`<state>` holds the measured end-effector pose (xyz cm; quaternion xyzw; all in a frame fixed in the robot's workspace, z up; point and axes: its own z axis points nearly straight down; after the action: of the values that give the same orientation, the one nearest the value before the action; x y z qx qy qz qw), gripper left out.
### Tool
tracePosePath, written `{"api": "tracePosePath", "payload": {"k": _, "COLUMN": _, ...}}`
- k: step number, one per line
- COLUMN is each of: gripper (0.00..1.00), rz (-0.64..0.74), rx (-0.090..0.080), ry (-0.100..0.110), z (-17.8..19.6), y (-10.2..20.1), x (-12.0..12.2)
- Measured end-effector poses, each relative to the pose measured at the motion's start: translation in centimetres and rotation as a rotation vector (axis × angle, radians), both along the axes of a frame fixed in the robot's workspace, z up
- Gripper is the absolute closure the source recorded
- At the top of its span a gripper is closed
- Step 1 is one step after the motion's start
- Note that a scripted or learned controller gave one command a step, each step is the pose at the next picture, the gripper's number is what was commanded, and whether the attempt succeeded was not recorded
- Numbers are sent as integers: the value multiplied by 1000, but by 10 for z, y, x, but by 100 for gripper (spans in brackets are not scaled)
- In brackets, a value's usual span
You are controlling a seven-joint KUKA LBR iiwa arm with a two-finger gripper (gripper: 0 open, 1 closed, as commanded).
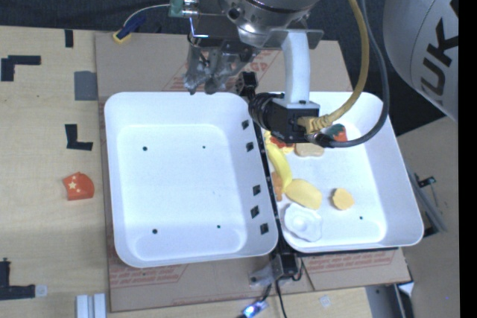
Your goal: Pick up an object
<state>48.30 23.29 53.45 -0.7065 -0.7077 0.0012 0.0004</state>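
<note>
My gripper (209, 74) hangs above the far rim of the left bin (119, 160), near its right corner, under the arm's big orange and grey wrist. The right bin (387, 190) holds the objects. A yellow banana-like piece (277, 164) lies along its left wall. Beside it sit a yellow lemon-shaped object (304, 194), a small orange-yellow piece (342, 199) and a white object (303, 224). A tan piece (309, 150) and a red and green item (339, 132) lie partly under a black fitting (287, 118) on the arm.
A small red-orange object (78, 186) lies on the bench left of the bins. Cables loop over the right bin's far side. Black clips (257, 190) line the ridge between the bins. Brown cardboard (141, 63) lies under both bins.
</note>
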Motion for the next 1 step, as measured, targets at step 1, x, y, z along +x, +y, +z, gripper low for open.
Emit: {"api": "tracePosePath", "payload": {"k": 1, "gripper": 100, "rz": 0, "rx": 0, "ry": 0, "z": 0, "y": 0, "x": 1}}
